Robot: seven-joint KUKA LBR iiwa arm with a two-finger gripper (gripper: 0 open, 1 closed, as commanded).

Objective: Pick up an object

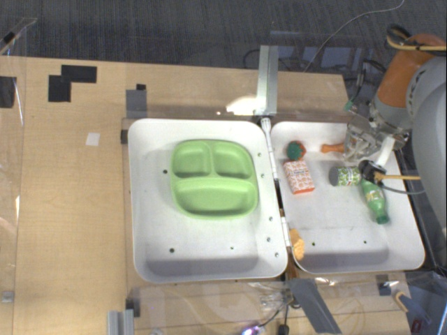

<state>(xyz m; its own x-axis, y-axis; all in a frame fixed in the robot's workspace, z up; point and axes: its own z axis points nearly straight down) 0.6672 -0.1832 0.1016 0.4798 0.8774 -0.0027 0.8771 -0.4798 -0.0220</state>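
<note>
— Fingers apart or together, can you see?
— I cannot tell; the gripper (pixel 364 149) hangs low over the right bin's (pixel 349 253) far side.
— And round about it?
— Pale wooden bench (pixel 70 187), dark carpet (pixel 174 19) beyond. Left of the gripper is the other bin (pixel 150 250), holding a green divided plate (pixel 213 178).
— The bottle?
— The green bottle (pixel 374 201) lies flat just nearer us than the gripper, its long axis slanting away from it toward the near right.
</note>
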